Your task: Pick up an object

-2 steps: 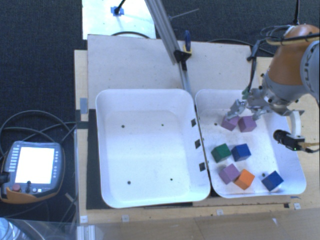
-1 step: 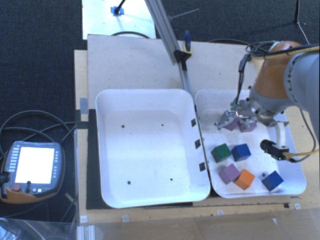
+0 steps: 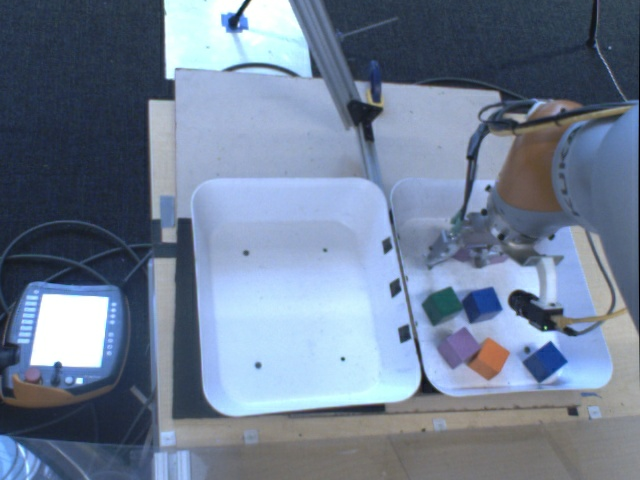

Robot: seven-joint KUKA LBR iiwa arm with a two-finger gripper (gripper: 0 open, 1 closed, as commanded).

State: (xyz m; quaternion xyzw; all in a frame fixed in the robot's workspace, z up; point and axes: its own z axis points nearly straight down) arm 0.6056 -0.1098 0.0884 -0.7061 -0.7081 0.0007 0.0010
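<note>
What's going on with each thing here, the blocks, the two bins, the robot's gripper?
Green cube: lying in the right bin.
Dark blue cube: beside the green one.
Purple cube: touching the orange cube.
Orange cube: lying in the bin.
Second blue cube: apart, near the corner.
Right white bin: holds all cubes.
Gripper: low over the right bin.

Both white bins, the left bin [image 3: 300,298] and the right bin [image 3: 575,373], are seen to be of smooth, faintly glossy plastic, and the desk [image 3: 270,118] beneath them is topped with a pale, matt, board-like sheet. The coloured blocks, among them the orange block [image 3: 489,357], are given a matt, even finish. The slanted pole [image 3: 322,43] is rendered in bright, brushed-looking metal.
</note>
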